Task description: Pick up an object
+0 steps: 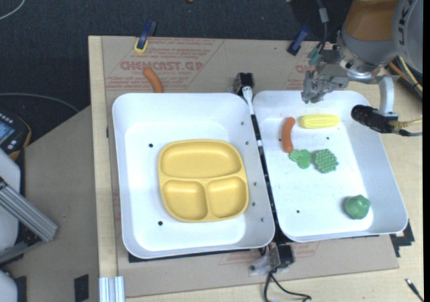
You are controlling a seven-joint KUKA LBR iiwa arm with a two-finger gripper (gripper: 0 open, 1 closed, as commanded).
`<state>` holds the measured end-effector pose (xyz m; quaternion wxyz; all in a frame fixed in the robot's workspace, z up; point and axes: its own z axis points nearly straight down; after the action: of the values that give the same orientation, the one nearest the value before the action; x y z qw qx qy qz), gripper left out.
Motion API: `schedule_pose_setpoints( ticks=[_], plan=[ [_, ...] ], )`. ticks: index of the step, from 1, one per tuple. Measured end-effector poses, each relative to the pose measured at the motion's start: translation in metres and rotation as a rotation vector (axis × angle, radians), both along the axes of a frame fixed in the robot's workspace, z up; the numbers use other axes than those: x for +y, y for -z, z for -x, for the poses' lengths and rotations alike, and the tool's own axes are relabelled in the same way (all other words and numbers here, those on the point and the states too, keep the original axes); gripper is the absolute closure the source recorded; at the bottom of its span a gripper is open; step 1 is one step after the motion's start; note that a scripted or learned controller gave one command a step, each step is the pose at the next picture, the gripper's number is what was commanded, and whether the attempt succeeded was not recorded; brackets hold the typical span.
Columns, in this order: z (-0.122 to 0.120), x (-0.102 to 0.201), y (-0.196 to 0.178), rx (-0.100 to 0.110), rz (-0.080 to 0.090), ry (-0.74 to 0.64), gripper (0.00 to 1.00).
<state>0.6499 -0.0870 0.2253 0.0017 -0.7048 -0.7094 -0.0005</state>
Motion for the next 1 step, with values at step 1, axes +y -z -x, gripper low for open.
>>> schedule_pose_setpoints(
  ticks=[1],
  plan=[
    [0.0159,0.0343,0.0097,0.002,0.001,0.002,1.00]
  ],
)
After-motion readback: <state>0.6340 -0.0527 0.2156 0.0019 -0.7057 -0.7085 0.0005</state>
